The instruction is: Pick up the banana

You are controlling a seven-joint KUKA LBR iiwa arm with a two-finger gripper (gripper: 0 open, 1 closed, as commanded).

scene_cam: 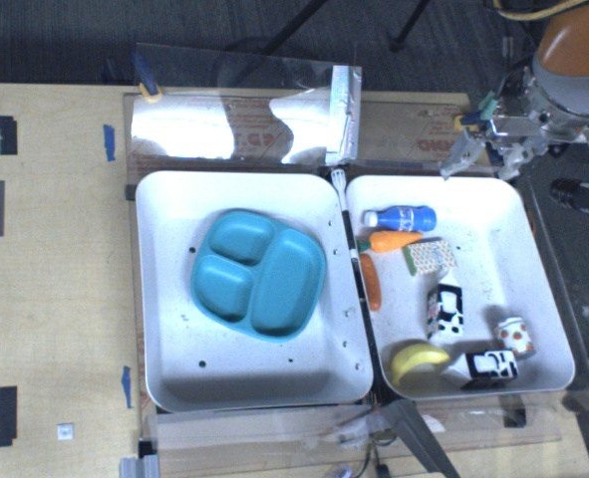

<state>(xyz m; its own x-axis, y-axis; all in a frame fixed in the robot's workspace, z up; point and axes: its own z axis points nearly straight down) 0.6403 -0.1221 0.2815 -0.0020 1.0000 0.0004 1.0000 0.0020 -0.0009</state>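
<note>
The yellow banana [419,361] lies in the right bin [543,267], close to its front left corner. Just to its right is a black and white box [491,364]. My gripper [485,160] hangs above the right bin's back rim, far behind the banana. It is open, its two fingers spread apart with nothing between them. The arm's orange band shows at the top right.
Also in the right bin are a blue bottle [402,218], an orange carrot [394,240], a second orange piece [372,282], a patterned packet [429,257], a cow-print carton [445,310] and a small white toy [513,335]. A blue divided plate [259,272] sits in the left bin [164,347].
</note>
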